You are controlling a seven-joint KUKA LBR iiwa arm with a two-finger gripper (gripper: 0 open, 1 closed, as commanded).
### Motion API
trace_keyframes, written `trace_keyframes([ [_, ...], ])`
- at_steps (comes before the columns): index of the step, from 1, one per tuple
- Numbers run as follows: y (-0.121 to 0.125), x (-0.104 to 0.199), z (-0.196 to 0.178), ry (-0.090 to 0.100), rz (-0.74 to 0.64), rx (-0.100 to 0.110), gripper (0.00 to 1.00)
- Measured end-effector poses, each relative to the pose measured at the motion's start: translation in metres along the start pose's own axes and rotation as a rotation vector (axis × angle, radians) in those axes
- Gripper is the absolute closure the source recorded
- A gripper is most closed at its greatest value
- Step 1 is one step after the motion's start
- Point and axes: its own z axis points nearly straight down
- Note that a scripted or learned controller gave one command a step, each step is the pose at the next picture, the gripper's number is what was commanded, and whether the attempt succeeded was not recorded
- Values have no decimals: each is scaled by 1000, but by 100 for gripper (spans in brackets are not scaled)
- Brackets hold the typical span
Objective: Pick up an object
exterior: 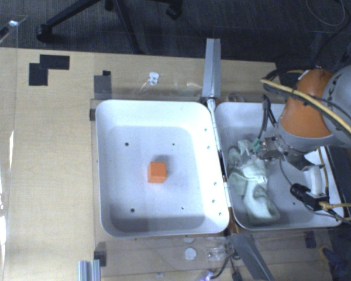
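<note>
While you weigh your options, look first to the left bin (114, 157), where a small orange block (157, 172) sits alone near the middle: it looks light, stiff and flat-sided, so pinch it across two opposite faces. In the right bin (245, 115), a crumpled pale cloth (253, 183) lies soft and floppy; take a raised fold. Your gripper (262, 150) hovers at its upper edge; I cannot tell how the jaws stand.
</note>
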Motion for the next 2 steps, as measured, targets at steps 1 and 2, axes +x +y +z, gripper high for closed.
trace_keyframes([
  [1,0,0,-10,0,0,-1,100],
  [2,-52,25,-69,0,-104,-1,100],
])
